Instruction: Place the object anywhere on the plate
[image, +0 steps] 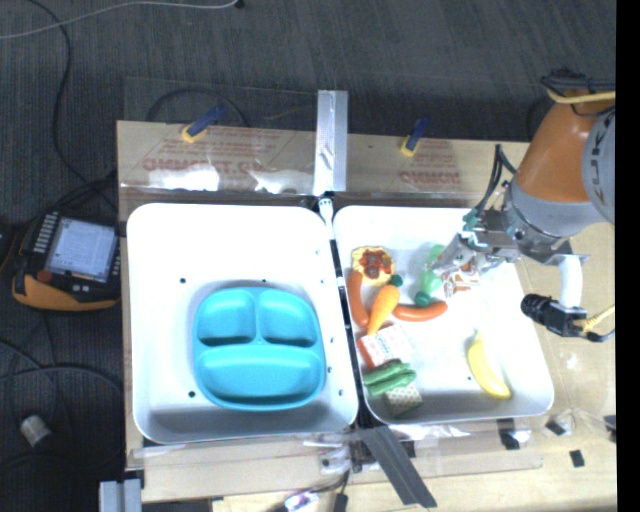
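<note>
Left bin (160, 300) holds blue plate (260, 345); right bin (520, 400) toys; pincer (462, 262) state unclear.

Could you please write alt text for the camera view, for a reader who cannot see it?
The arm's hand hovers over toy food in the right bin, near a banana and carrots. In the left bin lies a blue plate.

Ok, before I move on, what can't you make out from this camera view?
- Gripper: fingers blur into the clutter, so open or shut is unclear.
- Item beneath the gripper: too small and blurred to name.
- Arm: cut off by the right edge.
- Package by the cucumber: print unreadable.
</note>
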